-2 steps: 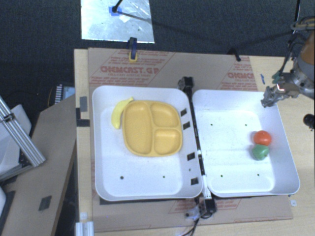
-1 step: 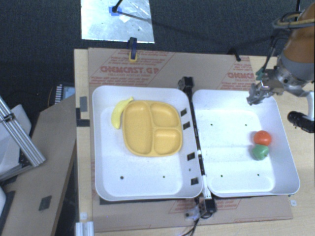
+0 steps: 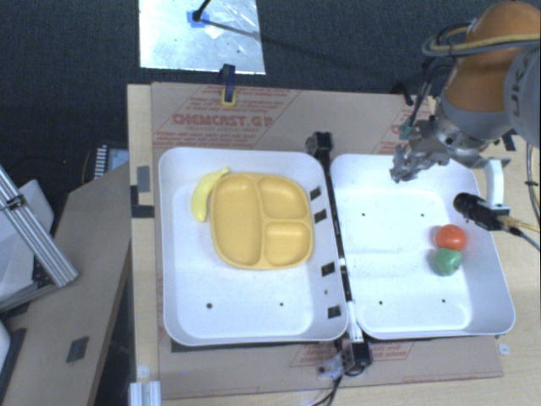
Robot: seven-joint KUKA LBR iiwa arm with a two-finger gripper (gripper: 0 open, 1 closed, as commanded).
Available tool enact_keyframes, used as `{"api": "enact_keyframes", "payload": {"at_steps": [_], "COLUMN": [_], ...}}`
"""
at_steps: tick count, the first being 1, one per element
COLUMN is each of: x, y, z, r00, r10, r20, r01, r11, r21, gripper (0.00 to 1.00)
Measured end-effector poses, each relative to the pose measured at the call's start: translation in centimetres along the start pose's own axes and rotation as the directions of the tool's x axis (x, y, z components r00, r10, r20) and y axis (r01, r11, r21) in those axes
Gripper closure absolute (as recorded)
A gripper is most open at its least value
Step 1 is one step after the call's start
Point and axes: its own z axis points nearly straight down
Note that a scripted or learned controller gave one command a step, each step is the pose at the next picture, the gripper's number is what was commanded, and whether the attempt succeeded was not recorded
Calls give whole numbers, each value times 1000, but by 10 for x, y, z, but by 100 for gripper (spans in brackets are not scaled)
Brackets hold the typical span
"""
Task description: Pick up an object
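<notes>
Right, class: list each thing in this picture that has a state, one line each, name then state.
gripper: hovering over the far edge of the right bin, holding nothing visible
yellow divided plate: flat in the left bin, compartments bare
banana: lying against the plate's left rim
tomato: resting in the right bin, touching the green fruit
green fruit: resting just in front of the tomato
right bin: holds the two fruits
left bin: holds plate and banana

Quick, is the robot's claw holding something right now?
Gripper: over the right bin's far edge; open or closed cannot be told, and nothing shows between its tips.
</notes>
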Motion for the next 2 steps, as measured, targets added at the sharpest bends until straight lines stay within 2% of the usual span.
{"api": "enact_keyframes", "payload": {"at_steps": [2], "x": [122], "y": [8], "z": [-6], "r00": [1000], "r10": [-2], "r20": [-1], "r01": [2], "r11": [1000], "r21": [-1], "gripper": [100]}}
